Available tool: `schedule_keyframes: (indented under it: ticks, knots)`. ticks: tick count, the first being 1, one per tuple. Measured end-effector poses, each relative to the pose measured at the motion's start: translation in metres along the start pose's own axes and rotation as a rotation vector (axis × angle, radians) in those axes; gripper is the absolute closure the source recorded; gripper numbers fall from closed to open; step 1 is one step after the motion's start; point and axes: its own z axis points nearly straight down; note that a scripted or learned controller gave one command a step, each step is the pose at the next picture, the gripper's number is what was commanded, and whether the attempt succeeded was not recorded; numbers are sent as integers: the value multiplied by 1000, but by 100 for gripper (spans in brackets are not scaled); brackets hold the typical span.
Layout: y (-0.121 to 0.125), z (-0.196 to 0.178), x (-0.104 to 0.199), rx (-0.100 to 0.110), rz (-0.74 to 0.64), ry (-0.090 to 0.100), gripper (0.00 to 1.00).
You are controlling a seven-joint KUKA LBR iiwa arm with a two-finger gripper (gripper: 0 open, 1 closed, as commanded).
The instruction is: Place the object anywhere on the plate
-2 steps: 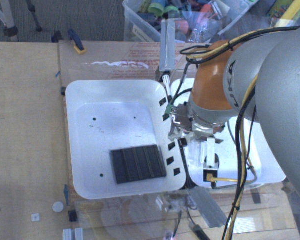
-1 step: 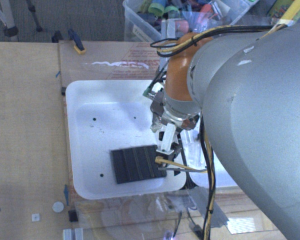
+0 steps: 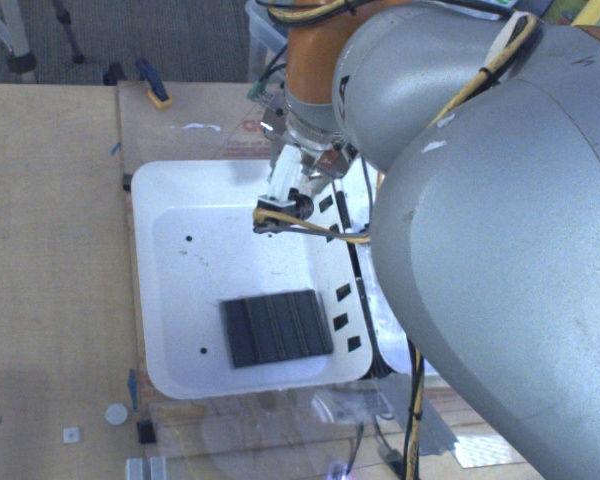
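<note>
Your gripper [image 3: 305, 173] above the one o'clock edge of the white bin [image 3: 143, 230], open or closed you cannot tell, dark ribbed plate [image 3: 277, 328] at six o'clock.

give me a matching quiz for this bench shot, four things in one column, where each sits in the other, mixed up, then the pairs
Things
1. dark ribbed slab
2. blue clip
3. orange band
4. small pale disc

Places
a. on the bare bench, off the bin's near left corner
b. lying flat in the white bin, close to its near wall
c. round the grey arm, above the wrist
d. on the brown board beyond the bin's far left corner

Pairs: 1-b, 2-d, 3-c, 4-a
</note>
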Motion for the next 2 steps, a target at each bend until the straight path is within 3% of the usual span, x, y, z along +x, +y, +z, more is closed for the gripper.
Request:
schedule_keyframes:
  ticks: [1,2]
  knots:
    - [-52,-49,41,-1,-56,1,100]
    - [-31,-30,56,-2,-854,0,100]
